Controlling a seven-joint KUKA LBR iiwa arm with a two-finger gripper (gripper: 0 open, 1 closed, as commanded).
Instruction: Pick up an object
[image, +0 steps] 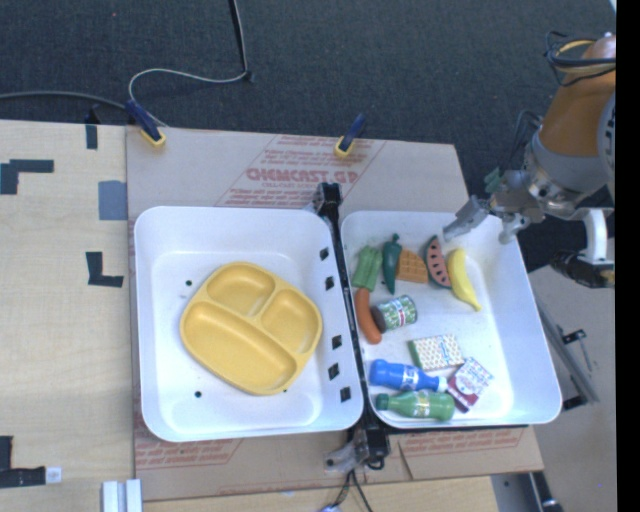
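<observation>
Banana (463, 278) lies in my right bin (535, 340), long way pointing up and down, just below and left of my claw (486, 222), which is spread and holds nothing.

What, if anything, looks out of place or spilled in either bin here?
Nothing stands out. The yellow divided plate lies flat in the left bin; the toy foods and bottles lie loosely in the right bin, none over a rim. The gripper hovers above that bin's far right corner.
</observation>
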